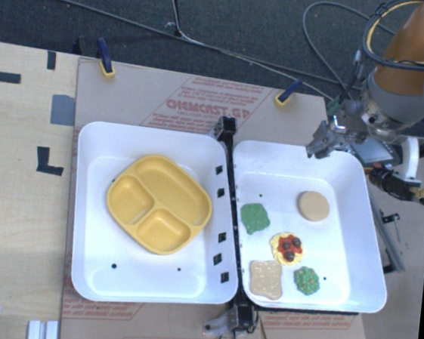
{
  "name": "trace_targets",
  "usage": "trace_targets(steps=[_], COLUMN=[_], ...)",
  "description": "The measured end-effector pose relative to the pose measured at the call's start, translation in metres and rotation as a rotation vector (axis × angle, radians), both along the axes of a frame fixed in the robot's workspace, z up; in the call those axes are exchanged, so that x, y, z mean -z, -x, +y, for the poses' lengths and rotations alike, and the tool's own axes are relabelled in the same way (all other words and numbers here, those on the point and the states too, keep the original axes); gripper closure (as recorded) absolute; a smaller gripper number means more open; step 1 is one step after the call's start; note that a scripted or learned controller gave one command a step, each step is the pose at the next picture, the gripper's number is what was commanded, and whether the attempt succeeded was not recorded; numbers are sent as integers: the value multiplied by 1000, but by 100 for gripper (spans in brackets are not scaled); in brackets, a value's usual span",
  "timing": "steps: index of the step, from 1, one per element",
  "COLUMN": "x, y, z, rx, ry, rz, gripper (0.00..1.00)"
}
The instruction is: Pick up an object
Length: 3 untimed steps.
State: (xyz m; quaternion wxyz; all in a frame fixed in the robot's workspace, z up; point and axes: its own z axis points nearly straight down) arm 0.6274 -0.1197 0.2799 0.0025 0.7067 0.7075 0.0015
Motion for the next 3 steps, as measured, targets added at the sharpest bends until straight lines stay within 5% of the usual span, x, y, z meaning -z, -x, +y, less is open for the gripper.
trace_targets(steps=[2,3], x=[23,38], y=[-2,-24], z=[119,167], rx=[-5,-4], ry=[-2,-2], rz=[8,7], gripper=[100,100])
